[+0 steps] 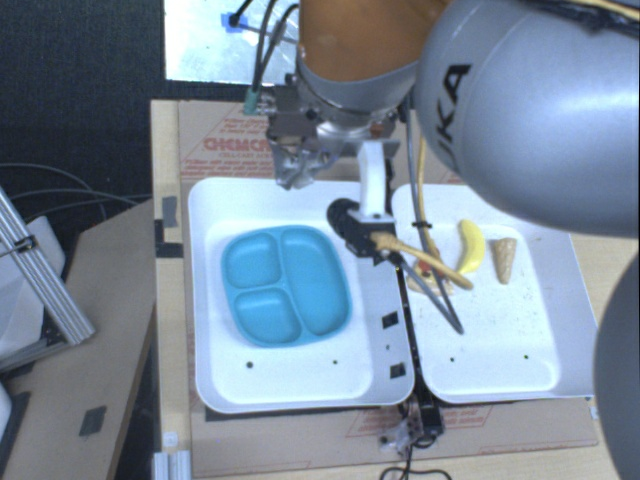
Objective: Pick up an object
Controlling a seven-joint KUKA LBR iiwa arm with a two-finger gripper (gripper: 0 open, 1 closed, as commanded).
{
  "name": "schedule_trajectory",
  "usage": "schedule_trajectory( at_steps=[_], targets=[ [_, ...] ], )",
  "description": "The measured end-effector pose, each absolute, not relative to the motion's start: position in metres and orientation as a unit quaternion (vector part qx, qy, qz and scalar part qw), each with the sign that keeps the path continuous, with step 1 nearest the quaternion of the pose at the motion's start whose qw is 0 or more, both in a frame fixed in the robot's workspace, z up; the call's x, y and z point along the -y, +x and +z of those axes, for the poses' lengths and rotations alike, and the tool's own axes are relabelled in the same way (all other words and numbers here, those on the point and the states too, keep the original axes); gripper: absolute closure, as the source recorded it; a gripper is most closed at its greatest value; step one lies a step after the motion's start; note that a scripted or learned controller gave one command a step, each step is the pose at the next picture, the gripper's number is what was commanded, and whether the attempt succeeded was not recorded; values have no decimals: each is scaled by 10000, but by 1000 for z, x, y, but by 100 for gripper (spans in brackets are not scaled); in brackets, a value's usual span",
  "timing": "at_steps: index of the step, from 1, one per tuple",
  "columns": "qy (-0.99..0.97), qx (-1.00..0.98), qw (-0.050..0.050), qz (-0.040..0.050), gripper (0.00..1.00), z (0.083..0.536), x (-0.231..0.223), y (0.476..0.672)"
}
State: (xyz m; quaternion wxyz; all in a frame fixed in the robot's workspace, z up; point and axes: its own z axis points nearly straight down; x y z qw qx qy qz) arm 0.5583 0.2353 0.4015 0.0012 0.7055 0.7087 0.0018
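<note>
Hovering above the left bin's (205, 298) far edge near a blue tray (285, 283), the gripper (297, 168) hides its grip state.

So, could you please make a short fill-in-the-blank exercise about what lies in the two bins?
1. The blue divided plate lies in the ____ bin.
2. The banana lies in the ____ bin.
3. The plate has ____ compartments.
4. The colour of both bins is ____.

Missing words: left; right; three; white
</note>
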Motion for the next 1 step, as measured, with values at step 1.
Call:
schedule_trajectory(
  at_steps=[1],
  targets=[
    [7076,-7066,5,-5,100,335,-233,625]
  ],
)
